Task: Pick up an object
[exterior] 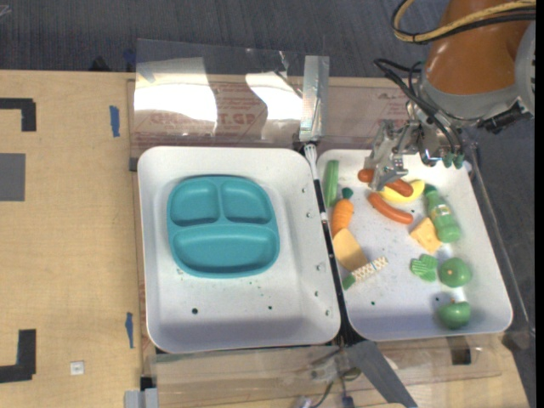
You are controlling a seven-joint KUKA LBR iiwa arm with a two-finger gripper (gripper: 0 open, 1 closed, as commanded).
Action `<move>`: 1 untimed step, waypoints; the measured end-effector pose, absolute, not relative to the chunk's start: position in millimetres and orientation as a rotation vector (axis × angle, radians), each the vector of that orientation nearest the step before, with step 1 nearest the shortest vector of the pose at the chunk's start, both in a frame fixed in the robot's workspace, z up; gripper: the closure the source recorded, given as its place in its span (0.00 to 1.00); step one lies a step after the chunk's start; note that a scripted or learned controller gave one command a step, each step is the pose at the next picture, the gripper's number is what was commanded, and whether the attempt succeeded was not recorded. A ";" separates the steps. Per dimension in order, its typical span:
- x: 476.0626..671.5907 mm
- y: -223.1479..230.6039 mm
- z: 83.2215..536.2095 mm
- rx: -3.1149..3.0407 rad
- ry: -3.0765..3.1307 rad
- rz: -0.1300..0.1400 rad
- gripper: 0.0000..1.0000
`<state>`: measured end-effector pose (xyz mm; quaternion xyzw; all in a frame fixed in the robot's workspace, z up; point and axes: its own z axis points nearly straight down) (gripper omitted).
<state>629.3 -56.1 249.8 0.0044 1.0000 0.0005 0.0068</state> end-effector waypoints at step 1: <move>630.1 -55.9 257.5 0.014 3.126 0.002 1.00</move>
